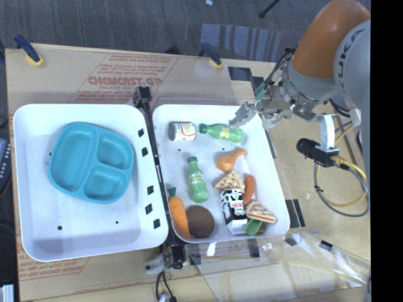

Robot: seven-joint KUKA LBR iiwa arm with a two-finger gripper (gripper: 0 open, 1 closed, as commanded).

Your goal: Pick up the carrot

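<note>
Fingers: gripper (242, 116) is hovering over the right bin's (277, 187) far edge; spread appears slight, view blurred; gripping nothing.
Carrot: carrot (179, 213) is lying near-left, touching brown ball (200, 221), leaving its left side crowded against the wall.

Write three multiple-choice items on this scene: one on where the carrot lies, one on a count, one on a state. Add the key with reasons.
1. Where does the carrot lie?
A. On the blue plate
B. In the right bin, near its front left corner
C. On the bench outside the bins

2. How many green bottles are in the right bin?
A. Two
B. None
C. Five

3. How does the can rest?
A. On its side
B. Inside the gripper
C. On top of the carrot

Key: 1 B, the carrot sits beside the brown ball by the bins' dividing wall. 2 A, one bottle lies near the gripper, another mid-bin. 3 A, it lies flat on the bin floor.
</note>
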